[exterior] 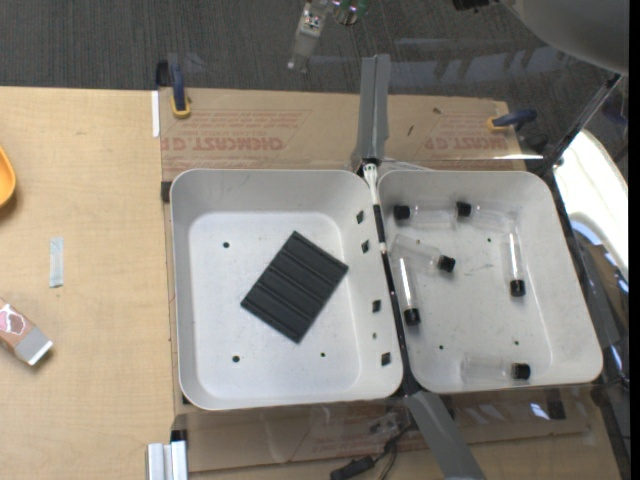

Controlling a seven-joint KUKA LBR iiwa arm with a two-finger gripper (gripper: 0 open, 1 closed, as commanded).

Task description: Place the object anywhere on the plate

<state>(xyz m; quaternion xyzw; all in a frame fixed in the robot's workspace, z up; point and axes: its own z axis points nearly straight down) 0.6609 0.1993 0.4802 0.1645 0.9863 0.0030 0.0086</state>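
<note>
One black plate [295, 286], five clear tubes [407, 290].

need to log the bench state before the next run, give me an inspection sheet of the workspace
surface: two white bins side by side on a cardboard-covered bench; left bin, right bin
job's things: dark ribbed plate lies flat and turned at an angle in the left bin; clear tubes with black caps scattered in the right bin
clutter: small packet and a grey strip on the bench at far left; orange thing at the left edge
grippers: arm at top right, jaws cannot be told
cables: a black one below the bins
surroundings: clamps at the bench's back edge; dark carpet behind
</note>
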